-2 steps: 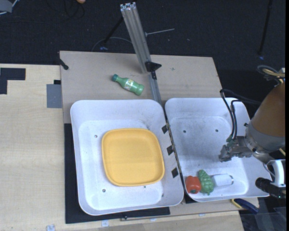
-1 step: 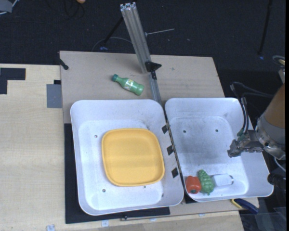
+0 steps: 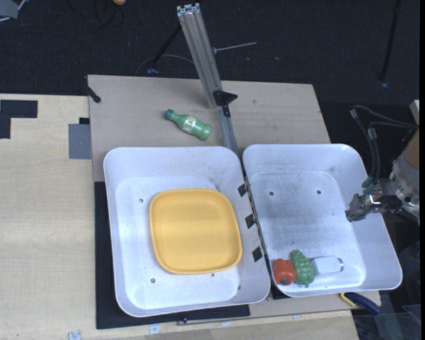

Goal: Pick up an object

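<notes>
A yellow square plate (image 3: 195, 230) lies in the left bin (image 3: 127, 168). In the right bin (image 3: 304, 161), near its front edge, sit a red pepper-like object (image 3: 284, 271), a green broccoli-like object (image 3: 304, 267) and a small white piece (image 3: 329, 265) in a row. My gripper (image 3: 359, 209) hangs at the right bin's right rim, well behind those objects. Nothing shows between its fingers.
A green bottle (image 3: 188, 124) lies on the bench behind the left bin. A slanted metal rail (image 3: 204, 48) rises from the bench near the bins' junction. Black clips (image 3: 248, 220) mark the seam between the bins. Cables hang at the right.
</notes>
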